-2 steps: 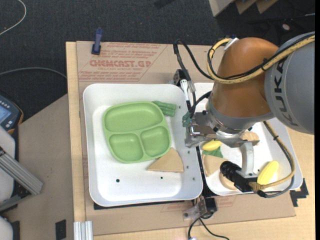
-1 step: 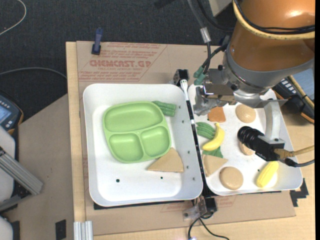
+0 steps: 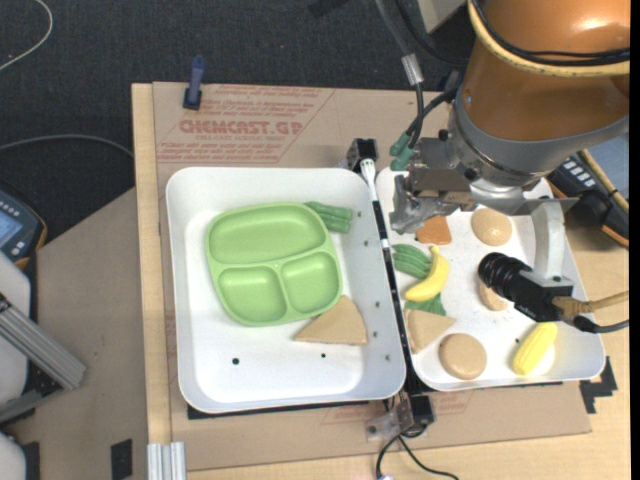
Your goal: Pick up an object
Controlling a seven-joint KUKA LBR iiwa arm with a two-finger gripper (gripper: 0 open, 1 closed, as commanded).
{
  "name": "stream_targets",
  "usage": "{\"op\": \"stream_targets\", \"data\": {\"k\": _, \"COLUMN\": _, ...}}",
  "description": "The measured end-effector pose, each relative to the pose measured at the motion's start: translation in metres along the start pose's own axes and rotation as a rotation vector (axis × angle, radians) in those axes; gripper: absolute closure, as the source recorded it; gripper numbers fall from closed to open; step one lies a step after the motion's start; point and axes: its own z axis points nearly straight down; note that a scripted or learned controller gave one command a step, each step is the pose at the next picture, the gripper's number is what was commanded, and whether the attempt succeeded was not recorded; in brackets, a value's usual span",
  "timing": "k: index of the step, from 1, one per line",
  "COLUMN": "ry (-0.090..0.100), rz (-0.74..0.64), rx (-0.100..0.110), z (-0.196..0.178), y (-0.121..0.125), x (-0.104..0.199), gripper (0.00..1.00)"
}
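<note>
The arm (image 3: 545, 78) hangs over the far end of the right bin (image 3: 462, 290), with its jaws low near that bin's far left corner. The view there is too cluttered to tell whether they are open or closed. An orange piece (image 3: 433, 231) lies just beside them, perhaps touching. Nearer along the bin's left wall, a banana (image 3: 428, 280) lies against a green leaf (image 3: 408, 259). The left bin (image 3: 210, 360) holds a green divided plate (image 3: 270, 263) and, towards its near right corner, a tan wedge (image 3: 330, 326).
</note>
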Motion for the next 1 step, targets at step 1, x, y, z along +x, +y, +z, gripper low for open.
{"op": "stream_targets", "data": {"k": 1, "ry": 0.000, "rz": -0.001, "rx": -0.002, "z": -0.0101, "y": 0.0006, "x": 0.0004, "gripper": 1.00}}
